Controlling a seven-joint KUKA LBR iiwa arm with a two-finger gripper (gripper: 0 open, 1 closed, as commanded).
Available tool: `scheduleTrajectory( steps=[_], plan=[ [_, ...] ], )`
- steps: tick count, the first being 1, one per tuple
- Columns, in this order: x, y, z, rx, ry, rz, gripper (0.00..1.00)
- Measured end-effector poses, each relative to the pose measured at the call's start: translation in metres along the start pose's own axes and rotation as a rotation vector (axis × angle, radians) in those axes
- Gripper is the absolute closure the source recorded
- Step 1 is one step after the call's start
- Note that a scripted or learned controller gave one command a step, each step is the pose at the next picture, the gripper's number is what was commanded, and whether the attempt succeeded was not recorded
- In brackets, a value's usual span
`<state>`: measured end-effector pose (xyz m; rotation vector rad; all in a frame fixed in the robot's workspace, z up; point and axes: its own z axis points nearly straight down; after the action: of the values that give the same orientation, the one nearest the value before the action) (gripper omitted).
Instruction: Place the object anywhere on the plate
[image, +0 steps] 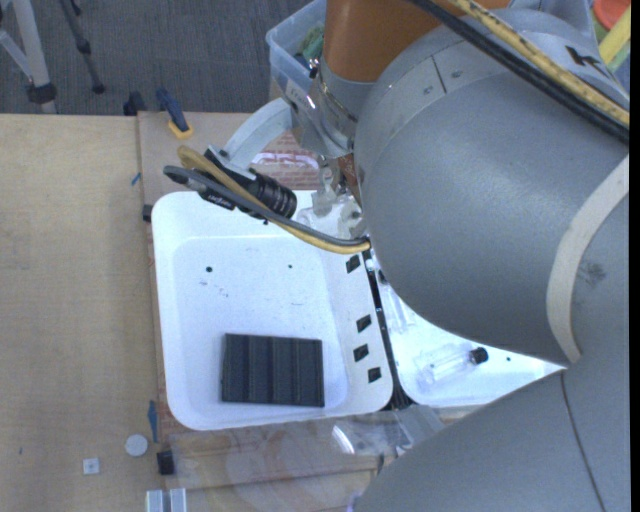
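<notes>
1. i see a dark grey ribbed slab (272, 370) lying flat on the floor of the left bin (250, 285), in its near half, close to the near rim. it is rectangular and matte, with grooves that split it into four bands.
2. a clear vial (442, 364) with a small black cap lies in the right bin (515, 368), just beside the edge of the arm (480, 200). it's see-through and faint against the white.
3. i can't tell from here which of these is meant as the plate.
4. the arm's bulk covers most of the right bin, so i only get a sliver of its floor.
5. the pincer (326, 200) sits over the far corner where the two bins meet. the wrist and glare muddle it, so i cannot tell how far open it is or whether it has hold of anything.
6. a pink-striped thing (285, 160) sits past the left bin's far rim, half hidden by the wrist; can't identify it.
7. the slab's long axis runs left-right in view, roughly parallel to the near rim, with the grooves running across it.
8. the vial's long axis tilts from lower left to upper right, cap end toward the arm.
9. the desk (70, 250) left of the bins is bare tan.
</notes>
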<state>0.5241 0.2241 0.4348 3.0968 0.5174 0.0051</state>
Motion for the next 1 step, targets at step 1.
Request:
scheduleTrajectory(
  steps=[1],
  plan=[
    [0.0364, 0.0118, 0.0291, 0.003, -0.007, -0.113, 1.0]
  ],
)
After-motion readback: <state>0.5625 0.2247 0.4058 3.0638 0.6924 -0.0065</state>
